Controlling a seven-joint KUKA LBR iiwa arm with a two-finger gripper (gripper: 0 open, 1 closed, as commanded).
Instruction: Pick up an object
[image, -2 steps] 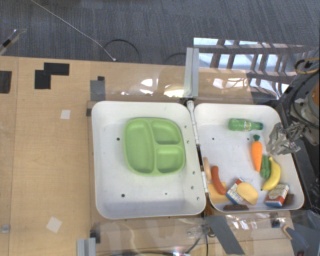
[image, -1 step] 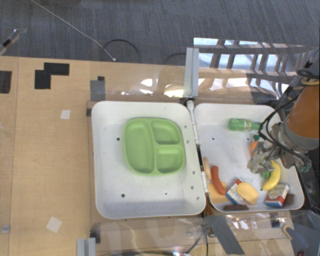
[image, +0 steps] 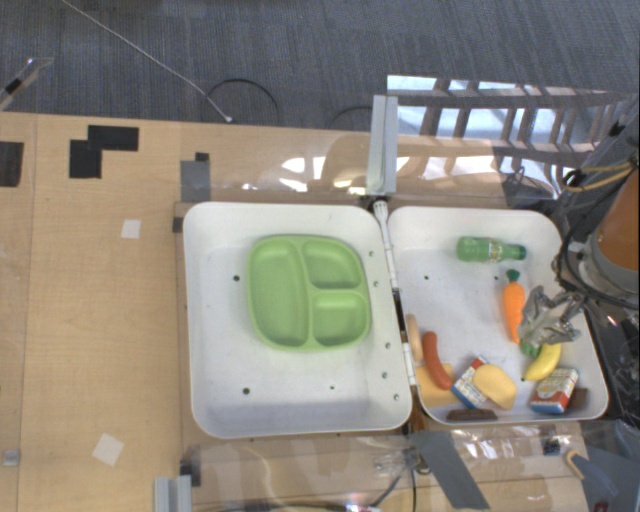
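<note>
Gripper (image: 548, 325) hovers just above banana (image: 543, 362), beside carrot (image: 513, 308).

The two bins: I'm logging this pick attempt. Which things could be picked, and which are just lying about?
Pickable, right bin:
green bottle
carrot
banana
sausage
two small cartons
gripper beside the carrot

Lying about:
green divided plate, left bin

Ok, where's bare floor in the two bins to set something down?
Left bin: a bare ring around the green tray, widest along the near edge. Right bin: open middle between the green bottle and sausage. Crowded at the near right corner, around the gripper, carrot and banana.
</note>
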